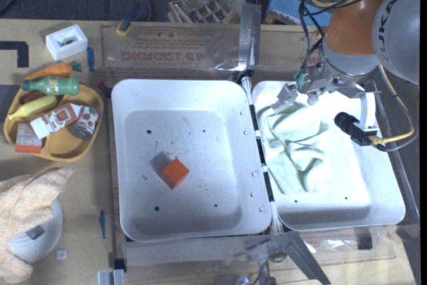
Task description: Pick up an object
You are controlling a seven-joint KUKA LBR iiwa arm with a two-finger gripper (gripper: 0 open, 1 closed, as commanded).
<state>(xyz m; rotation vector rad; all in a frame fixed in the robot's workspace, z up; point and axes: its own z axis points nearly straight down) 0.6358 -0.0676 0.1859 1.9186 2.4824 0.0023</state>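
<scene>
The grey arm (373, 17) with its orange band hung over the far end of the right bin (387, 210), well away from the left bin (133, 110), so the biggest risk as I judged it was a long sideways reach that could clip the wall between the two. The tool (303, 91) sat low over pale, shiny streaks on the bin floor, and I could not tell how far it was open, nor saw anything in it. The orange block (175, 173), the only clear target, lay far off to the tool's side in the left bin, small enough that a slightly misplaced descent would knock it away or come up with nothing.
</scene>
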